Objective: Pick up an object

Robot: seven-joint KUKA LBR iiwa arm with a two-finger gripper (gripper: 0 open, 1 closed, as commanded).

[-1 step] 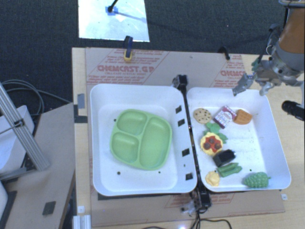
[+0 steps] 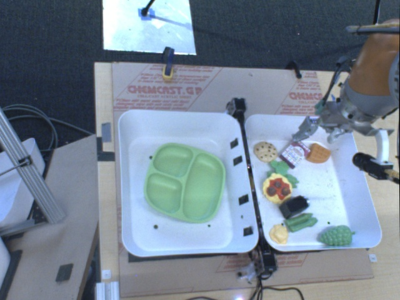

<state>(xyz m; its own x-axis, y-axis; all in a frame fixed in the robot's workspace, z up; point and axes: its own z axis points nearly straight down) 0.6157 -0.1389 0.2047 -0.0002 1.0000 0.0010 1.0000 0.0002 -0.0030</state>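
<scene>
Jaws (image 2: 307, 129) hang over the right bin's (image 2: 369, 220) far end, just above the red-white packet (image 2: 294, 154); can't tell if they're open. Cookie (image 2: 265, 150), pizza toy (image 2: 277, 187), green grapes (image 2: 336, 235) nearby. Green divided plate (image 2: 185, 181) sits in left bin (image 2: 134, 167).

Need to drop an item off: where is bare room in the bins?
Left bin: bare strips around the green divided plate. Right bin: bare floor along its right side. Crowded from cookie down to green bean.
</scene>
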